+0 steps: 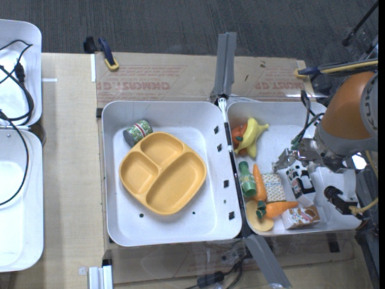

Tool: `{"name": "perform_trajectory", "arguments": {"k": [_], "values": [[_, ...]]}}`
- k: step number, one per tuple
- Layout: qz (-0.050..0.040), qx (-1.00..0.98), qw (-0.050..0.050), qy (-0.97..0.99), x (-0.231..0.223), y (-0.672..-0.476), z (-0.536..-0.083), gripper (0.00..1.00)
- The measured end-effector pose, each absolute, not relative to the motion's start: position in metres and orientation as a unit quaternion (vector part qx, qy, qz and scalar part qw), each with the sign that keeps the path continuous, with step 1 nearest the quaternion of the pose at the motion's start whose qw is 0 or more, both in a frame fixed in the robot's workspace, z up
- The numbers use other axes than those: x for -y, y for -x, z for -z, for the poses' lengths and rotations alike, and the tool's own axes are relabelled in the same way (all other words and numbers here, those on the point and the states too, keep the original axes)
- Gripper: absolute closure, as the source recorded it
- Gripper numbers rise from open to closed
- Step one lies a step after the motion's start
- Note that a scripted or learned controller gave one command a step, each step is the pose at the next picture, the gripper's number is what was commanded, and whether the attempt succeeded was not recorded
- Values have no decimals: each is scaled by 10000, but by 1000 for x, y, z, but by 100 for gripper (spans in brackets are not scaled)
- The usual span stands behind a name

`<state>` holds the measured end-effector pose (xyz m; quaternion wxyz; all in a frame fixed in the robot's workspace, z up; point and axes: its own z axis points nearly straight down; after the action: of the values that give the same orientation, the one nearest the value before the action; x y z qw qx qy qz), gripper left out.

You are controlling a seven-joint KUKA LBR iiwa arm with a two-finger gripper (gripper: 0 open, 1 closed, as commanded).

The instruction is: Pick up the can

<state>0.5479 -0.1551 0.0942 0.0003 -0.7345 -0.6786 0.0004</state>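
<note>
A wooden counter (72,161) seen from above at a slant carries two shallow white bins side by side. The left white bin (114,179) holds a yellow plastic plate with three compartments (162,172), lying flat near the bin's centre. The small can with a green and white label (138,132) lies on its side in the far left corner of this bin, touching or just beside the plate's far left rim.

The right white bin (277,116) is crowded with toy food. A yellow plastic banana (254,134) sits near its far left corner, with a red and orange toy piece (239,132) just beside it against the dividing wall. Closer to the viewer lie a green bottle-shaped toy (246,179), an orange plastic carrot (259,182) beside it, a small patterned packet (274,187), a second orange carrot with a green top (277,209) resting over a pale yellow round piece (258,220), and a small printed box (302,217).

The grey arm with its orange band (352,107) reaches in from the right, over the right bin. Its tool (287,160) hangs above the middle of that bin, well apart from the can in the other bin. Whether the tool is open or closed cannot be told from this angle, and nothing is visibly held in it.
</note>
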Motion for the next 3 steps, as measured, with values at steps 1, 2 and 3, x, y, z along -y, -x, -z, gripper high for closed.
{"name": "perform_trajectory", "arguments": {"k": [1, 2, 3], "values": [[-8, 6733, -5, 7394, 192, -632, -92, 0], [-3, 6107, -11, 7919, 181, -659, -93, 0], [-4, 6108, -11, 7918, 181, -659, -93, 0]]}}
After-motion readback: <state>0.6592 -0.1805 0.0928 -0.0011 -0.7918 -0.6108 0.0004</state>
